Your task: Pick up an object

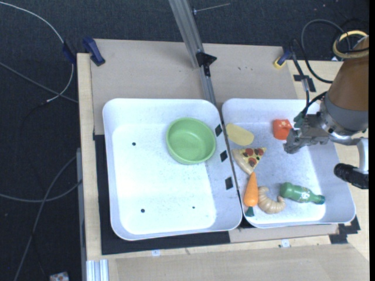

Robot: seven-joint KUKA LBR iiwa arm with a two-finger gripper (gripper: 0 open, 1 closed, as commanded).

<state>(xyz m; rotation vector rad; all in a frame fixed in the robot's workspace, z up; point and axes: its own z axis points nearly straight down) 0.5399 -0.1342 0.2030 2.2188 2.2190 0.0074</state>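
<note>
Hovering at the frame's right, the gripper hangs over the right bin, just beside the orange-red block; whether its grip is spread or pinched, I cannot tell. Below lie a pizza slice, carrot and green bottle. Left bin holds a green bowl.

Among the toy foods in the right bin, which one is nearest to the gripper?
The orange-red block, at the far side of the right bin, just left of the gripper. The pizza slice, carrot and green bottle lie farther off.
</note>
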